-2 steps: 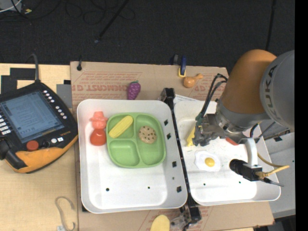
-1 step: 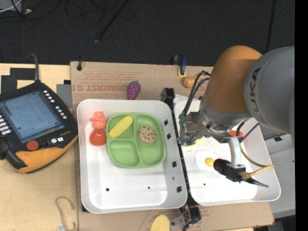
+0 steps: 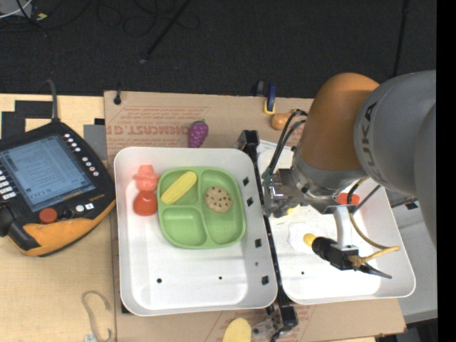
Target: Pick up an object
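Black carpeted floor [image 3: 214, 34] behind bench, loose cables [image 3: 43, 6] trailing across; pale wooden benchtop [image 3: 43, 291]; brown cardboard sheet [image 3: 157, 120] beneath bins.

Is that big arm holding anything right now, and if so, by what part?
That cannot be told: the arm's own bulk covers its gripper over the right bin. The corn and cookie lie untouched in the green tray.

You look down from one fixed camera above the bench [image 3: 57, 291], tilted so the far edge runs along the top and dark floor shows beyond it. Both white bins sit mid-frame, the left bin [image 3: 135, 276] fully shown, the right bin [image 3: 388, 276] partly covered by the arm [image 3: 370, 134], which looms large at right.
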Robot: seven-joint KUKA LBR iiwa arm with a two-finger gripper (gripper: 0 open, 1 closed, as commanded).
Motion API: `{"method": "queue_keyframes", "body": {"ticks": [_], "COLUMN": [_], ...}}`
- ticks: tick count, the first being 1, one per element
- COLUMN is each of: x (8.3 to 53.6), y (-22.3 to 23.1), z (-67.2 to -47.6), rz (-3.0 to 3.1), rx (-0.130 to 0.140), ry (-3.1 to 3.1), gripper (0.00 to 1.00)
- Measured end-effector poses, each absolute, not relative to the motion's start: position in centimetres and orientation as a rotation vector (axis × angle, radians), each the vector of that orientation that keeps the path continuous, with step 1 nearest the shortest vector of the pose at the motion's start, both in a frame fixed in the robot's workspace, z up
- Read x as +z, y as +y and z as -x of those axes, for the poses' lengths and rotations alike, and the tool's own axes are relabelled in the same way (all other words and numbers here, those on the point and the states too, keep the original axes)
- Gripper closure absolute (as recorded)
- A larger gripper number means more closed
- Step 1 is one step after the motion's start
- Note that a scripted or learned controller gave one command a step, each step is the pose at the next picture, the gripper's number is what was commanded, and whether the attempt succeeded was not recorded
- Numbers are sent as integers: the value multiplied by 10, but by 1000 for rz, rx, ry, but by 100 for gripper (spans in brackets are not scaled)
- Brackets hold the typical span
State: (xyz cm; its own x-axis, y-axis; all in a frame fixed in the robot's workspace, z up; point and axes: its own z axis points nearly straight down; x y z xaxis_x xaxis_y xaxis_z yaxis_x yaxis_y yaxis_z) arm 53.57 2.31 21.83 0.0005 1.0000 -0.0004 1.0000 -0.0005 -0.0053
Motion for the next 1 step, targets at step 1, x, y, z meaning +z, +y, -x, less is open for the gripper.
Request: {"method": "queue_keyframes", "body": {"ticks": [1], "x": [222], "y": [9], "z": [-533], "rz": [2220], "rx": [5], "ry": [-2218], "gripper": [100]}}
